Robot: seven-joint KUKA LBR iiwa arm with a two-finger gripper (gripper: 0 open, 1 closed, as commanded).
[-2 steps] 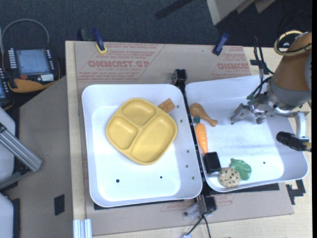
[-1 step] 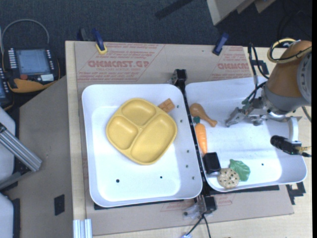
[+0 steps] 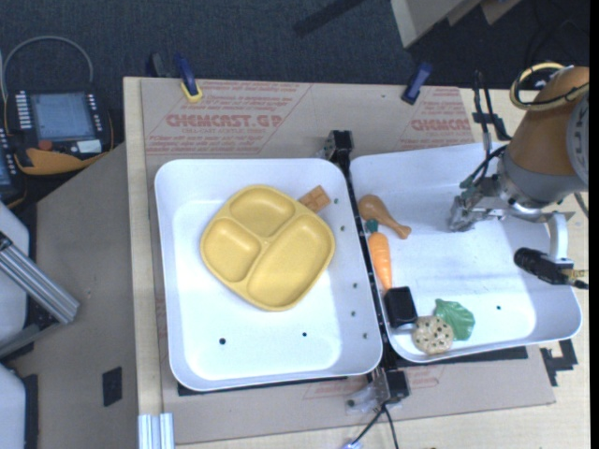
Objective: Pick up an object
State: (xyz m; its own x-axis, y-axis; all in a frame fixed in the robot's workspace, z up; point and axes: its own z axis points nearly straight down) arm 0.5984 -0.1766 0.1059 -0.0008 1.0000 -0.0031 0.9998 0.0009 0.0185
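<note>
The tool (image 3: 460, 215) sits low in the upper part of the right bin (image 3: 524, 330), at the frame's right; whether it is spread or closed cannot be told, and nothing shows in its grip. Along that bin's left wall lie a drumstick (image 3: 382, 215), a carrot (image 3: 380, 260) and a black block (image 3: 401, 306); a cookie (image 3: 433, 334) and green leaf (image 3: 456, 315) lie lower centre. The left bin (image 3: 187, 335) holds a yellow divided plate (image 3: 267, 247), a small brown piece (image 3: 314, 198) at its upper edge.

"CHEMCAST GP" on brown board (image 3: 239, 120)
</note>
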